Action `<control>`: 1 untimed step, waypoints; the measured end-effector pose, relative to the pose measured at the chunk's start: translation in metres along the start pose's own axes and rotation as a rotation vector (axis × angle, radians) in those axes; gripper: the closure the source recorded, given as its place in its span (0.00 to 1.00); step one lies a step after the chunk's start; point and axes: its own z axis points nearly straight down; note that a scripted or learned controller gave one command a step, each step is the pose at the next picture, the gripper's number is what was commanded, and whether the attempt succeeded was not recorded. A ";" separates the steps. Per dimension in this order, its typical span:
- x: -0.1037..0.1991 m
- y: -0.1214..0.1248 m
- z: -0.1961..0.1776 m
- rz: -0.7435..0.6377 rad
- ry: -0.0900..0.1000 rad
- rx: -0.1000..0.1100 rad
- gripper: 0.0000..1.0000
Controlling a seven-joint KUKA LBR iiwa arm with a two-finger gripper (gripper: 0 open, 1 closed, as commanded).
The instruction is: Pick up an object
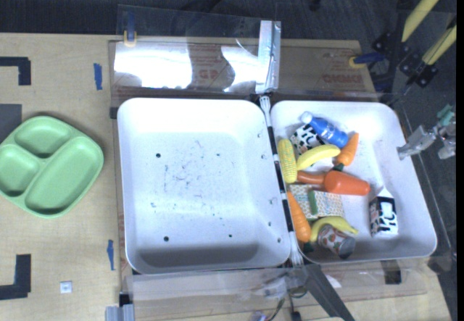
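Two shallow white bins sit side by side on the wooden surface [58, 59]. The left bin [196, 182] shows only scuffs and a few dark dots on its floor. The right bin [406, 167] holds all the toy food, crowded against its left wall.

At the top of that cluster lies a blue bottle [326, 128] with a white cap, touching a black-and-white patterned carton [306, 140]. Just below them a yellow banana [317, 157] curves across, with a small orange carrot [349, 148] leaning at its right end. An ear of corn [287, 159] runs along the dividing wall. Beneath the banana lies a larger orange carrot-like piece [342, 182], resting over a patterned flat packet [323, 203]. Another long carrot [298, 215] lies along the wall beside it. At the bottom, a second banana [335, 224] rests on a tin can [335, 241]. A second black-and-white carton [383, 215] stands apart to the right, with free floor around it.

The claw [420, 140] hangs at the right rim of the right bin, off to the side of the pile and touching none of it; whether it is open or closed cannot be told.

A green divided plate [47, 165] sits on the surface well left of the bins, and a clear plastic sheet [196, 59] stands behind the left bin.
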 end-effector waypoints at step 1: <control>-0.008 0.064 0.078 -0.200 -0.001 -0.003 0.00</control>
